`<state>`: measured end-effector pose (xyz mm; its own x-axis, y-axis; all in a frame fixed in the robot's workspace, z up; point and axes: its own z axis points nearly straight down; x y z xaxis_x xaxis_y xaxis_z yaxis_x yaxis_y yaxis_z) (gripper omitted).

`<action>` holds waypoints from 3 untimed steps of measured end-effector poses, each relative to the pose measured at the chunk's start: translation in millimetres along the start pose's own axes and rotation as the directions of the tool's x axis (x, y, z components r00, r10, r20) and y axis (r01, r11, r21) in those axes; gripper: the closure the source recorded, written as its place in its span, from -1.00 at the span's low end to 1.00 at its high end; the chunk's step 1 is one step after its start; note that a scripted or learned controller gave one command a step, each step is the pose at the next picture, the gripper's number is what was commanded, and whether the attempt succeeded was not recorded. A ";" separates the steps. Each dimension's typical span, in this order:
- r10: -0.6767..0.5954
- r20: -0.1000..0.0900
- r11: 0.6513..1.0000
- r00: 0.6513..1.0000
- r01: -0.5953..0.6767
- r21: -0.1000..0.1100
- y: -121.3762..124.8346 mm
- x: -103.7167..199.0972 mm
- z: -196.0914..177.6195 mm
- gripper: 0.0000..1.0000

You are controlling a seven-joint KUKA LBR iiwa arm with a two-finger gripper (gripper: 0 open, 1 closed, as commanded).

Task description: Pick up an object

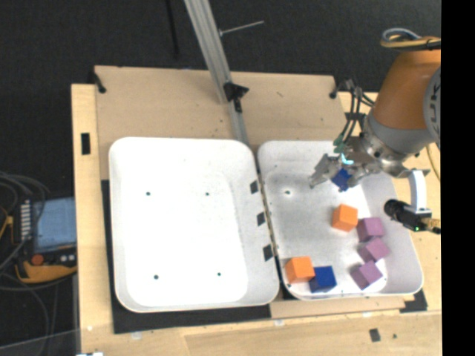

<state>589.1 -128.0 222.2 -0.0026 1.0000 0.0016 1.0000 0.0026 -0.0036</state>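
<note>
Over the right bin (297, 162), hand (338, 175) gripping blue cube (342, 179)

End effector (340, 175) low — fingers closed

wooden bench (163, 102), two white bins (185, 221) side by side, apparently touching

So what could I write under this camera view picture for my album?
Robot gripper holding a blue block above the right bin of orange, purple and blue blocks.
</note>
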 end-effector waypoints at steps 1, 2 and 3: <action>0.001 0.001 1.000 1.000 -0.001 -0.005 0.8 -0.4 -2.4 -1.00; 0.000 0.003 1.000 1.000 0.000 0.001 8.5 4.3 49.3 -1.00; 0.005 0.004 1.000 1.000 -0.005 0.001 16.9 -1.9 101.6 -1.00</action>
<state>605.7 -129.7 120.5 0.0026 1.0000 -0.0023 1.0000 -0.0026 -0.0042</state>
